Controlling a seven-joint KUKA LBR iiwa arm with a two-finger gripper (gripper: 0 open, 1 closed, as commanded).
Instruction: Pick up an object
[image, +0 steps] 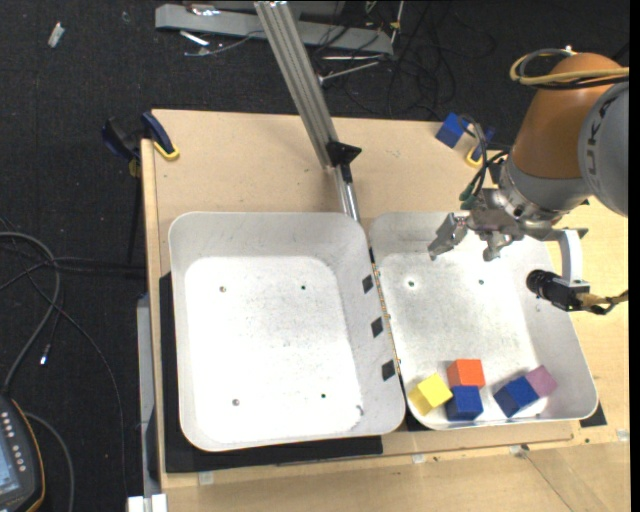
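My tool (468, 243) hangs spread and unladen. Five small cubes cluster at its six o'clock: two blue cubes (466, 402), one orange cube (466, 373), one yellow cube (433, 392), one lilac cube (541, 380).

Yellow block (433, 392), orange block (466, 372), white bin (560, 345).

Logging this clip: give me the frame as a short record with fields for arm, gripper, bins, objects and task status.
arm: grey KUKA arm with orange band, reaching in from the view's right
gripper: two-finger gripper, open, above the far end of the right bin, nothing between its fingers
bins: left shallow white bin; right shallow white bin
objects: yellow block, orange block, two blue blocks, pale purple block, clustered at the right bin's near end
task status: nothing picked up yet
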